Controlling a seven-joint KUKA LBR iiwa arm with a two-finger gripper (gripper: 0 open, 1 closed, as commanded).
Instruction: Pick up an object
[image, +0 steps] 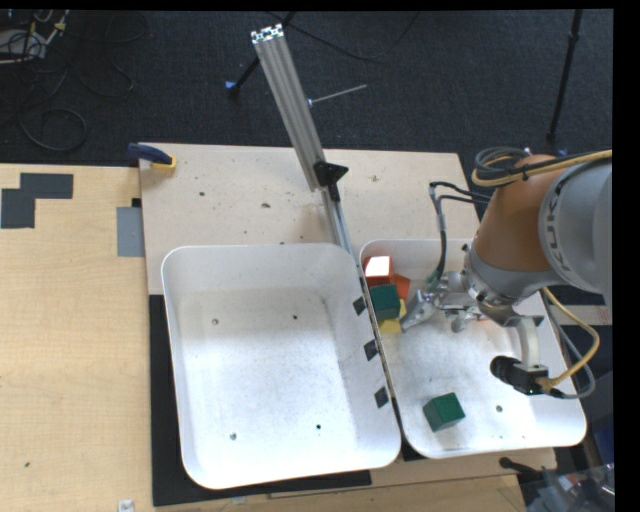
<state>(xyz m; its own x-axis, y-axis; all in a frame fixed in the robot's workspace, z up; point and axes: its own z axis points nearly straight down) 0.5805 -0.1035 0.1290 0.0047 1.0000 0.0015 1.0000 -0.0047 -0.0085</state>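
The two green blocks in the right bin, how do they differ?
The lone green block lies by itself on bare floor near the front of the right bin; the other green block sits packed in a cluster against the divider, touching orange and yellow pieces. The lone one is far from the gripper; the clustered one lies close beside it. Both are dark green cubes.

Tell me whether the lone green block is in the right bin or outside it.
In. The green block rests on the floor of the right bin, inside its white rim near the front edge.

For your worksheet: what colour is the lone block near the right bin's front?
Green block, in the camera view.
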